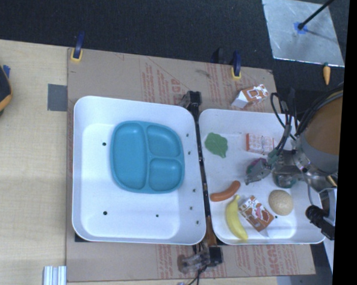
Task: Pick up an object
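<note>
The right bin (pixel 228 121) holds several small things: a green leafy piece (pixel 216 143), a red and white packet (pixel 260 142), a dark grey lumpy object (pixel 256 170), an orange sausage (pixel 225 190), a yellow banana (pixel 235 219), a red and white carton (pixel 258 213) and a beige round ball (pixel 280 202). My gripper (pixel 283 168) hangs low over the right part of this bin, just right of the grey object and above the beige ball. Whether it touches the grey object is unclear from this angle.
The left bin (pixel 88 181) carries a blue divided plate (pixel 147 156). A small carton (pixel 249 96) lies outside the bins on the brown board behind the right bin. Black cables (pixel 286 112) loop near the arm at the right.
</note>
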Motion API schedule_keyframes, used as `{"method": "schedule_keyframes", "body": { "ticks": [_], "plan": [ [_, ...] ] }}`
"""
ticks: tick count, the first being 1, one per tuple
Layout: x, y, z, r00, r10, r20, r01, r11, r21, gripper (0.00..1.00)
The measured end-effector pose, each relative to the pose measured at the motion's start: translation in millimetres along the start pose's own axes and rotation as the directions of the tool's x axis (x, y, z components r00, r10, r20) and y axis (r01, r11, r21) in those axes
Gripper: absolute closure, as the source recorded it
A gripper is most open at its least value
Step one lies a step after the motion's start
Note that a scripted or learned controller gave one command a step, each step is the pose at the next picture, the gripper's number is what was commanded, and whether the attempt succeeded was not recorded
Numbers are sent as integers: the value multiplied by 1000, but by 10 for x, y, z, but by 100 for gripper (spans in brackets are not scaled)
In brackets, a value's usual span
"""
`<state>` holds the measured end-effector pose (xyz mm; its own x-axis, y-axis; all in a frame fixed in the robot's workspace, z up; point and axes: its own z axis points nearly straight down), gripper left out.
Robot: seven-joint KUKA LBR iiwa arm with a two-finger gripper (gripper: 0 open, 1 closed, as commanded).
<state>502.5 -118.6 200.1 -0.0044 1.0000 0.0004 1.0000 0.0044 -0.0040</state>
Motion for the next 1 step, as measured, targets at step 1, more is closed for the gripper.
{"method": "schedule_keyframes", "body": {
  "ticks": [1],
  "plan": [
    [-413,493,1030,1000,1,1,-1,1000,1,0]
  ]
}}
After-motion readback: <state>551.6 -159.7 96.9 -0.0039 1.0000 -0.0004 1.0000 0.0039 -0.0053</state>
